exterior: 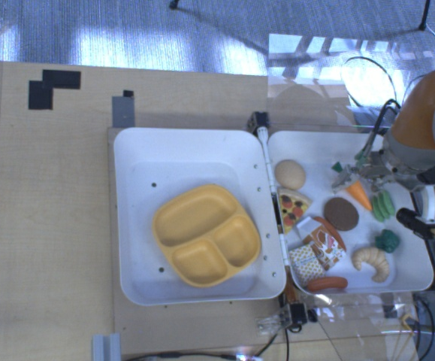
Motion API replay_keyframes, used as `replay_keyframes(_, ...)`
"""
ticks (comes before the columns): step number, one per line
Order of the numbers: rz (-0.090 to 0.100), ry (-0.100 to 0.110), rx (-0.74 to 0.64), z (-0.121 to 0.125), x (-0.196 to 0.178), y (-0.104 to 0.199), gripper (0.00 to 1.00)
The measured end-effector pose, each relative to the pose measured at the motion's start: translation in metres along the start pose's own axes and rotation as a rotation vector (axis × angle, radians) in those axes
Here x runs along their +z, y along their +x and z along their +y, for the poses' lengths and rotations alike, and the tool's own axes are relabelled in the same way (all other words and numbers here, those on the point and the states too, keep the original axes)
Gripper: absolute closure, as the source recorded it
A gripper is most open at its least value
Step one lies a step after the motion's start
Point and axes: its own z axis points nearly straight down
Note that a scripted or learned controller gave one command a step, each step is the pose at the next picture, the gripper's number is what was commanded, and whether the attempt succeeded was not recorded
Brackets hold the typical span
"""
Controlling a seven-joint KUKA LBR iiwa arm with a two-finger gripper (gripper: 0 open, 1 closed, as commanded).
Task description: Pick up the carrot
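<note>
A: Where's the carrot (360,195)?
B: Right bin (420,277), far side, between the brown disc (341,213) and the green veg (383,204).
A: Tool (361,173)?
B: Right over the carrot's top end. Fingers splayed wide, nothing between them.

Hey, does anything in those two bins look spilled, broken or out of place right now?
Nothing stands out. The yellow divided plate sits alone in the left bin, turned at an angle. The carrot lies among toy foods in the right bin, at the gripper.
</note>
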Motion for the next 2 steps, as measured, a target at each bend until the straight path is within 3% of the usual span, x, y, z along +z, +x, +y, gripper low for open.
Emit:
replay_keyframes(1,-0.001,-0.008,-0.003,0.003,-0.013,0.001,1.00)
replay_keyframes(2,0.002,0.002,0.207,0.030,-0.083,0.066,1.00)
